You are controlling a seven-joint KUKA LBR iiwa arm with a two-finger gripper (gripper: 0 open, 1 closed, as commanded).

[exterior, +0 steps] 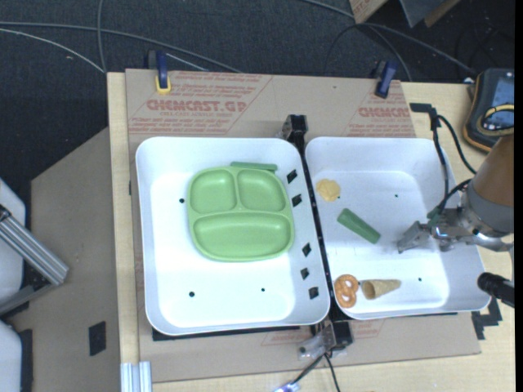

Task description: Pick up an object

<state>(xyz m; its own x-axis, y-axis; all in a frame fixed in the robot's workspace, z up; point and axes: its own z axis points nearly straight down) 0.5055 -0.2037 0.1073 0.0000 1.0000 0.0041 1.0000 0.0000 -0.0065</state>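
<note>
Beside the claw [409,241], a green block [359,225] lies apart, unobstructed.

arm [496,188]: grey, with an orange band
wrist [466,223]: silver metal, dark cable looping at 12 o'clock
gripper [411,240]: grey

Both white bins [163,284] look like smooth, slightly glossy plastic. The green divided plate [241,213] is smooth plastic with a soft sheen. The tabletop [212,96] looks like matt brown cardboard or paper-faced board, printed in red. The green block [359,225] appears matt. The claw [409,239] looks like dull grey metal. The pretzel [346,290] has a glossy brown surface.
</note>
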